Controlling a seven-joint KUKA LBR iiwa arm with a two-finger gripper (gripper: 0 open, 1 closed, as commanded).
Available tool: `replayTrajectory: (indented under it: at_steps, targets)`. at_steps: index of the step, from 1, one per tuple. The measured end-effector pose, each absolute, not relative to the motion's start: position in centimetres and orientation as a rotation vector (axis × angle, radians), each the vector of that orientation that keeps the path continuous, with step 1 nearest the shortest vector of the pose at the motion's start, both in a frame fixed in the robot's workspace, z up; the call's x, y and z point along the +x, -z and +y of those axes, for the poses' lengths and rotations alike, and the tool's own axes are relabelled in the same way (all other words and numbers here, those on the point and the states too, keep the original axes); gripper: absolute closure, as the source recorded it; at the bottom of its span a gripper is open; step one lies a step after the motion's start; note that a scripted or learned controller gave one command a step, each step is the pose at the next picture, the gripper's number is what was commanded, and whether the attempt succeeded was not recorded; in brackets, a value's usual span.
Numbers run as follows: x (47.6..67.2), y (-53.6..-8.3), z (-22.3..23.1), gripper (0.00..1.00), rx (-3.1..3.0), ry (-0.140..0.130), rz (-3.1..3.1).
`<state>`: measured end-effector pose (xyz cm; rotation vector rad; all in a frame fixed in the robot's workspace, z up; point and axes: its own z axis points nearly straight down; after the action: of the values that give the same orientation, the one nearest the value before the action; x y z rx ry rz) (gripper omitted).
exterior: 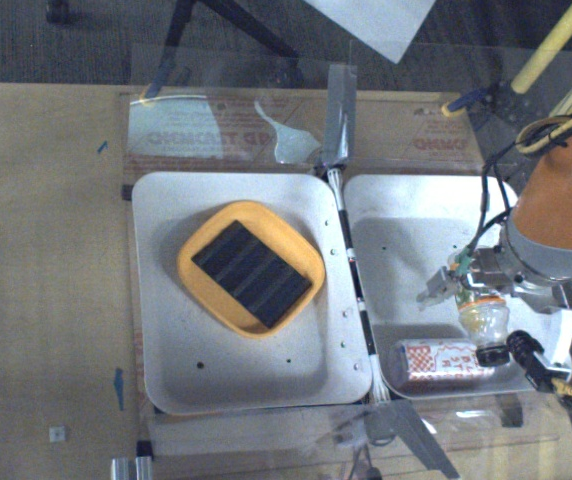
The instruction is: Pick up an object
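Two small things lie close to the gripper (463, 286), and either one could be the thing to pick up. The nearest is a pale, see-through lump (483, 319), right beside the gripper, so close that they seem to touch. It may be a little jar or a wrapped thing, but it is too blurry to name. Just past the lump, a bit further from the gripper, a red and white packet (438, 359) lies flat on its side. It sits up against the wall of the right bin (396, 218), most likely because loose things slide along the floor and stop at a wall.

The gripper hangs low over that part of the bin, I think because that is where the small things are bunched. I cannot tell how far open it is. I also cannot tell if it has hold of the pale lump or just sits by it. The arm (564, 208), grey and orange, leans in from behind the gripper.

Far from the gripper, over in the left bin (166, 368), a big orange block (253, 268) with a black ribbed top rests near the middle. It is wide and may be hard to grab, which may be why the gripper is by the small things.
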<state>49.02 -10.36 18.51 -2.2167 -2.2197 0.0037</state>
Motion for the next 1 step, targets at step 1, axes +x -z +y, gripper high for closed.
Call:
replayTrajectory:
  at_steps: [1]
  targets:
    - [55.95, -8.84, -13.22, 0.0, -2.173, 0.01, -2.282]
